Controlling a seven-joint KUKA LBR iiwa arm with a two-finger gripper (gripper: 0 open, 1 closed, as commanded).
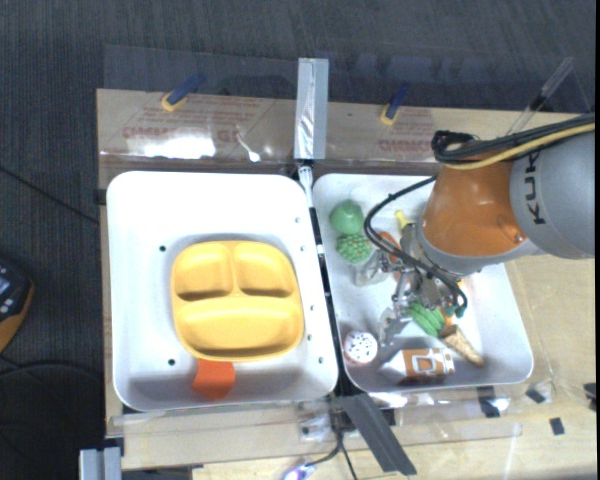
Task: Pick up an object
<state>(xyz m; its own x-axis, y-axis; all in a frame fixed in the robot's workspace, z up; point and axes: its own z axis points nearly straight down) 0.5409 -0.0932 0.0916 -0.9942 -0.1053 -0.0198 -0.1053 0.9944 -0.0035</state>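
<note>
My gripper [405, 306] hangs low in the right bin [515, 318], below the orange band of the arm [470, 218]. A small green object [429, 319] lies right beside the gripper's tip; I cannot tell whether it is touching. Further left in this bin are a green ball [346, 215] and a green textured piece [355, 248]. Near the front lie a white round item with dots [359, 346], a brown and white packet [425, 364] and a tan cone [466, 347]. The arm hides part of the bin's middle.
The left bin [140, 268] holds a yellow divided tray [238, 298] with an orange block [214, 377] at its front. A metal divider [311, 108] stands behind the bins. Black cables [480, 148] loop over the arm.
</note>
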